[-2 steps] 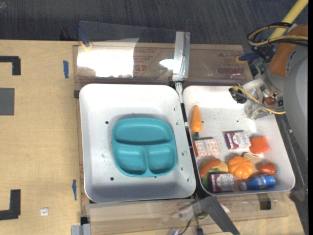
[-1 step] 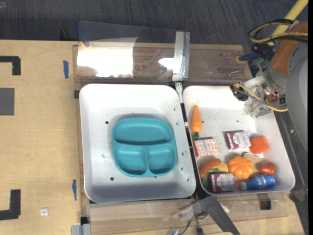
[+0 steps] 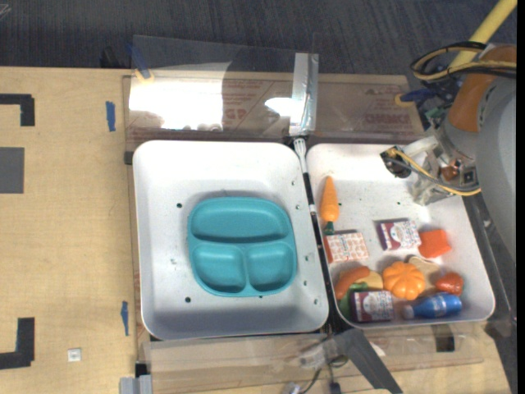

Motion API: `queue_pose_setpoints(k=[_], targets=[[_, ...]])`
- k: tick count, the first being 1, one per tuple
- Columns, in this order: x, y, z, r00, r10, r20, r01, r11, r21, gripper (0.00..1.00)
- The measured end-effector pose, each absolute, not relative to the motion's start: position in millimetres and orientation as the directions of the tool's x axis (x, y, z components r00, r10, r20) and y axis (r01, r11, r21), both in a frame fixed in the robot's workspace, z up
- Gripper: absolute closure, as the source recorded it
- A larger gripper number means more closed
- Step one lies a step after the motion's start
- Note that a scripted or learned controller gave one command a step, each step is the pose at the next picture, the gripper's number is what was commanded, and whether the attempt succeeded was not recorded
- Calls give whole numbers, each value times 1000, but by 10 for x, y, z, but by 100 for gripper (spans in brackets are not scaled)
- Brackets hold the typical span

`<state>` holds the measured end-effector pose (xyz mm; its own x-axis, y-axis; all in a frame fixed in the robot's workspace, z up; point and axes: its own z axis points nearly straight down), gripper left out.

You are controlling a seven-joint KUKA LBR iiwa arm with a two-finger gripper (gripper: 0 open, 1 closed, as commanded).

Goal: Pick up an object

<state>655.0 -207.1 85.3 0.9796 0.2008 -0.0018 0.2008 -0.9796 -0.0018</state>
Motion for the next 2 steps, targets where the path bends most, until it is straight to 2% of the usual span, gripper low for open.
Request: queue_pose_setpoints(k=[1, 2], targets=[[6541, -2062, 856, 980, 200, -6, 200, -980, -7, 0], [6573, -1563, 1926, 977, 212, 12, 212, -977, 2, 0]])
